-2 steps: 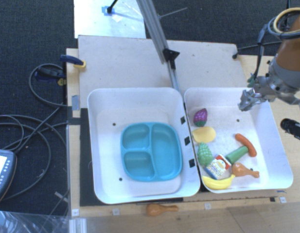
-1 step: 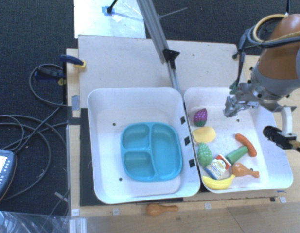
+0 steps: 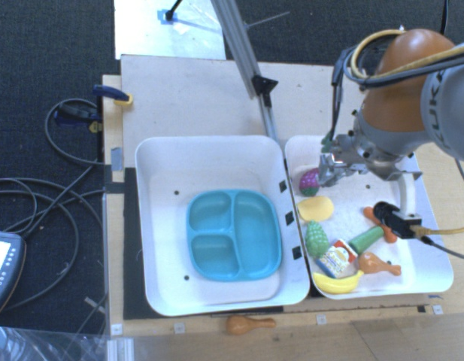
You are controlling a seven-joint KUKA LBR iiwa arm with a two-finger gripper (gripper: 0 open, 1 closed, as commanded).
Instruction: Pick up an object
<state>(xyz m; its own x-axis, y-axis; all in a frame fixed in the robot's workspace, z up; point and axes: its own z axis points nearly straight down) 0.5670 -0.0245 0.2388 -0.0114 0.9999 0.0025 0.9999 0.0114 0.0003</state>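
My gripper (image 3: 327, 173) hangs low over the back left part of the right bin (image 3: 435, 269), just right of a purple toy grape bunch (image 3: 310, 180). In front of it lie a yellow lemon (image 3: 315, 208), a green pineapple-like toy (image 3: 316, 238), a small printed carton (image 3: 338, 260), a banana (image 3: 335, 282), a green cucumber piece (image 3: 365, 239), an orange carrot (image 3: 382, 223) and a brown drumstick (image 3: 377, 263). Nothing shows between the fingers, and the wrist hides them from above.
The left bin (image 3: 160, 164) holds a blue divided plate (image 3: 234, 234). A grey pole (image 3: 239, 40) slants in from the top. A brown toy (image 3: 250, 323) lies on the bench in front of the bins. Cables and a pendant lie on the floor at left.
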